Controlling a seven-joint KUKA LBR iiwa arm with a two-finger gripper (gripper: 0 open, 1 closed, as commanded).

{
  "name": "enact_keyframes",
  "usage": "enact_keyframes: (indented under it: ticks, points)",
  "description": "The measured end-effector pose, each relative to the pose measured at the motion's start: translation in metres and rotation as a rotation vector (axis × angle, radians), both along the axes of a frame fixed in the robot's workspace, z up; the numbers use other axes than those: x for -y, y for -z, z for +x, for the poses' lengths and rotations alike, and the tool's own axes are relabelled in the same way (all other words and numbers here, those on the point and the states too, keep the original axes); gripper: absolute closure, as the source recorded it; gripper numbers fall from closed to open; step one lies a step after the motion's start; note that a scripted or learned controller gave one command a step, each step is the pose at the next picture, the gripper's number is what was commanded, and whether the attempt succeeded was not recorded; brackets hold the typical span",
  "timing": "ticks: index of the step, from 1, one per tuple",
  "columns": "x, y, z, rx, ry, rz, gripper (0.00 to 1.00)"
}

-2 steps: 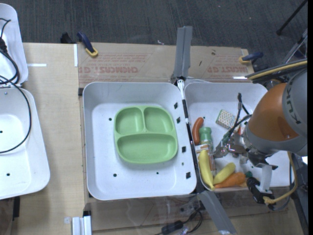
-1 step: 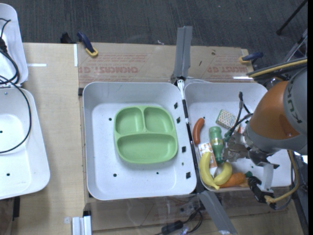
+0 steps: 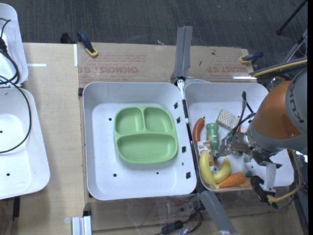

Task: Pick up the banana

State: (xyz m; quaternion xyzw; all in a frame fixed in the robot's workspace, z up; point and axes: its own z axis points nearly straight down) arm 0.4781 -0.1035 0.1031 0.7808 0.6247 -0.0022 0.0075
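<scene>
Yellow and curved, the banana (image 3: 211, 171) lies in the lower left part of the right bin (image 3: 254, 89), low in the frame and right of centre, beside an orange carrot (image 3: 231, 180) that touches its lower end. Just above and to its right sits the gripper (image 3: 226, 148), under the grey arm with its orange band (image 3: 276, 114) reaching in from the right edge; whether its fingers are apart or together cannot be told, and nothing shows between them. A green bottle (image 3: 212, 132), a red sausage (image 3: 197, 129) and a small patterned box (image 3: 227, 118) lie nearby in that bin. At the middle of the frame the left bin (image 3: 98, 131) holds a green divided plate (image 3: 145, 134). Both bins rest on a pale wooden bench (image 3: 54, 67) topped with cardboard (image 3: 127, 65), with dark carpet (image 3: 146, 9) across the upper frame.
</scene>
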Motion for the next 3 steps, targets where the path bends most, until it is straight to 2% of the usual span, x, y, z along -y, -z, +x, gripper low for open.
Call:
enact_keyframes:
  ticks: [1,2,3]
  points:
    - [-0.002,0.007,0.001,0.004,0.008,0.002,0.0]
    - [-0.003,0.0,0.0,-0.002,0.007,0.007,1.0]
    - [-0.062,-0.088,-0.001,-0.006,0.366,0.013,1.0]
